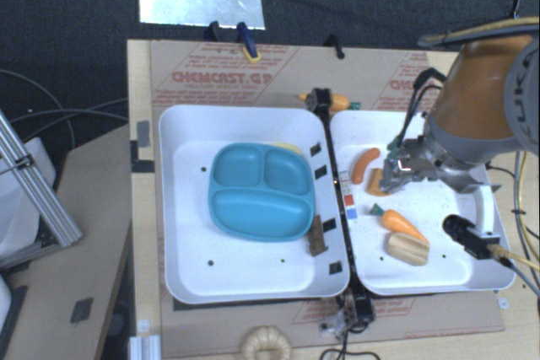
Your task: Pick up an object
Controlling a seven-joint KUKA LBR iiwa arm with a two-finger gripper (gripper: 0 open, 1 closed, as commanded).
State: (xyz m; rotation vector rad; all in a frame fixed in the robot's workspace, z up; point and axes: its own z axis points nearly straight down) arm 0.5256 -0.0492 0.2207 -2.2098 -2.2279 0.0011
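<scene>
The gripper (391, 179) is down in the right bin (451, 278); can't tell how it's set or if it's got anything. Just left of it there's one orange sausage (365, 164), long axis tilted, top end leaning right; just below the gripper, one carrot (402, 222), tip pointing down-right; below that, one wooden block (407, 249). Way off left, the left bin (181, 265) holds one blue divided plate (260, 190) and a small brown piece (316, 237).

Open floor (422, 126) behind sausage (364, 163)
</scene>
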